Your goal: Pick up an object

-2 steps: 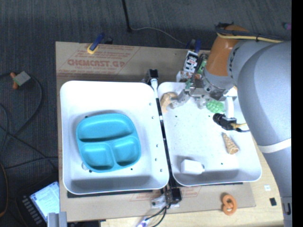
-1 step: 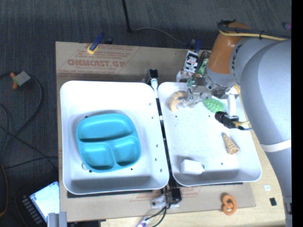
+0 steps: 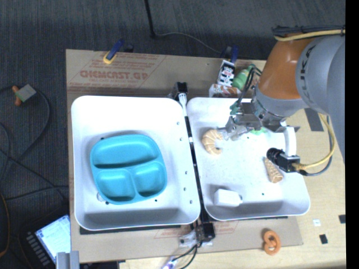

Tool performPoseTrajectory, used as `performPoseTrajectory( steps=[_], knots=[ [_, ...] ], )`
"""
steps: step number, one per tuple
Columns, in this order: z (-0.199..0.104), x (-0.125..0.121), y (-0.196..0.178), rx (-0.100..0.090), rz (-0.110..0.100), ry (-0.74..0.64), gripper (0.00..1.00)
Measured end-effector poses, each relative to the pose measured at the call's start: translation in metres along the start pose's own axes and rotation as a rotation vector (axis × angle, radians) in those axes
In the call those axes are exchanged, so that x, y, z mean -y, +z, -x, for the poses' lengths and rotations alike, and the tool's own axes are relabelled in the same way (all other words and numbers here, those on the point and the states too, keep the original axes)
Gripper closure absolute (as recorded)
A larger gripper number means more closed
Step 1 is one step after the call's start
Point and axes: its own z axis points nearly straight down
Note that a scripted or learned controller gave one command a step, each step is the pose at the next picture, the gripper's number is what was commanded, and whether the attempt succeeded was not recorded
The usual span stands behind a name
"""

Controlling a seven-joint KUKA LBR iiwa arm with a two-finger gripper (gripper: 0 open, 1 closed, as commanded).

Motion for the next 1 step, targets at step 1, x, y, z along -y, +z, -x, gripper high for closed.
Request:
performPoseTrajectory(
  steps=[1],
  knots=[
    [0.0001, 0.0008, 0.0012, -0.001, -0.003, 0.001, 0.00]
  ],
)
